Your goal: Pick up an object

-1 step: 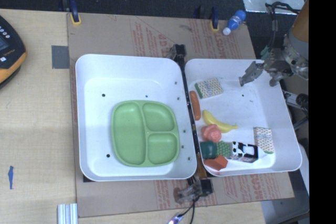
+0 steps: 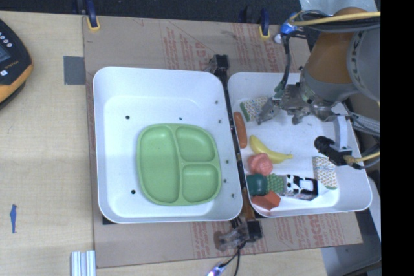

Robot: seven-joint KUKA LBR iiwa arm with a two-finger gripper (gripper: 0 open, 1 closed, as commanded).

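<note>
My gripper (image 2: 282, 116) hangs over the back part of the right bin (image 2: 352, 203), open, with nothing between its fingers. A green patterned packet (image 2: 252, 106) lies just left of the left finger. Below the gripper lie a yellow banana (image 2: 270, 151), a pink toy (image 2: 261, 163), a dark green toy (image 2: 256, 183) and a red-orange piece (image 2: 267, 200). An orange sausage (image 2: 240, 129) rests along the bin's left wall. A black-and-white box (image 2: 301, 187) and a patterned pouch (image 2: 325, 172) sit near the front right.
The left bin (image 2: 116, 139) holds a light green divided plate (image 2: 178, 163). A yellow and black device (image 2: 11, 68) sits at the bench's far left edge. Clamps stand along the cardboard's back edge.
</note>
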